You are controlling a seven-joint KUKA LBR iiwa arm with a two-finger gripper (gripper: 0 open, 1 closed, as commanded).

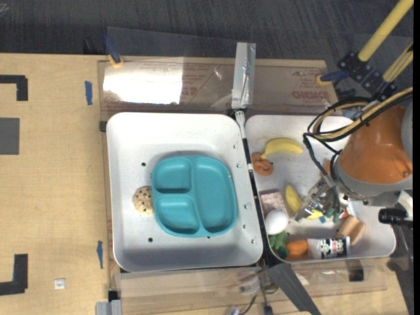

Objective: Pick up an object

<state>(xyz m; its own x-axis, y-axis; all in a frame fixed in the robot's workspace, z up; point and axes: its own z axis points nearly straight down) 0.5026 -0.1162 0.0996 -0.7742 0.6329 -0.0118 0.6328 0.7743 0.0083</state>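
Note:
The right bin [367, 251] holds several small items: a yellow banana [283, 147], an orange-brown piece [262, 165], a yellow piece [293, 198], a white egg [276, 223], a green item [280, 243], an orange carrot-like piece [297, 247], a small labelled bottle [330, 246] and a brown cylinder [351, 227]. My gripper [320, 202] hangs low over the middle of this bin, right of the yellow piece and above the bottle. The orange wrist band [374, 153] covers the bin's right part.
The left bin [131, 143] contains a teal divided plate [195, 194] with a speckled cookie [143, 200] at its left edge. A clear plastic sheet [170, 81] lies behind the bins. Cables [328, 126] loop beside the arm.

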